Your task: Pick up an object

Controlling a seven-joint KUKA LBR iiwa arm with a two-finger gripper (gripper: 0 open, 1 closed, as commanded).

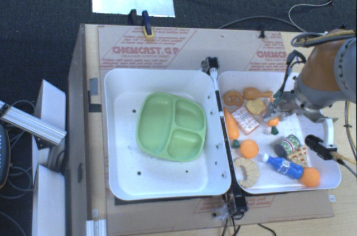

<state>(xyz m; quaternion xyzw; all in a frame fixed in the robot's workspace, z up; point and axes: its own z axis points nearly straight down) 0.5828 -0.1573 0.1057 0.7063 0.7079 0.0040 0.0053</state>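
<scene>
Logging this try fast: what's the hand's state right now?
Hand: low in the right bin among the toy food; cannot be told whether it is open, closed or holding anything.

A robotics lab or test cell. A bench (167,42) topped with protective film printed "CHEMCAST GP" sits on dark carpet (44,11). Two white bins lie side by side, the left bin (120,173) holding a green divided tray (170,126), the right bin (329,176) holding toy food. Loose cables (312,6) trail at far right. Aluminium framing (30,123) stands at left.
</scene>
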